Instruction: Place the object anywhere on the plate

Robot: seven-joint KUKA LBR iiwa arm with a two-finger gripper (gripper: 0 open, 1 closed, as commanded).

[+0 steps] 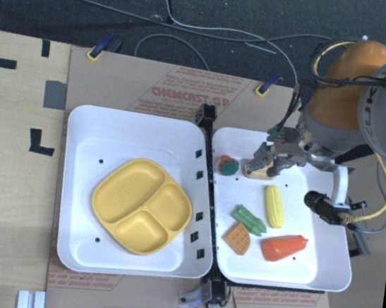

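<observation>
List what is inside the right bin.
The right bin holds a corn cob, a green piece, a waffle-like piece, an orange-red piece and a small red-and-teal piece. The hand covers the floor beneath it.

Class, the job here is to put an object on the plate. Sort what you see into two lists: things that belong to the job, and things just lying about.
Belongs to the job:
yellow plate
hand
corn cob
green toy
waffle piece
orange carrot
small red and green toy

Lying about:
yellow clips
cables
</observation>
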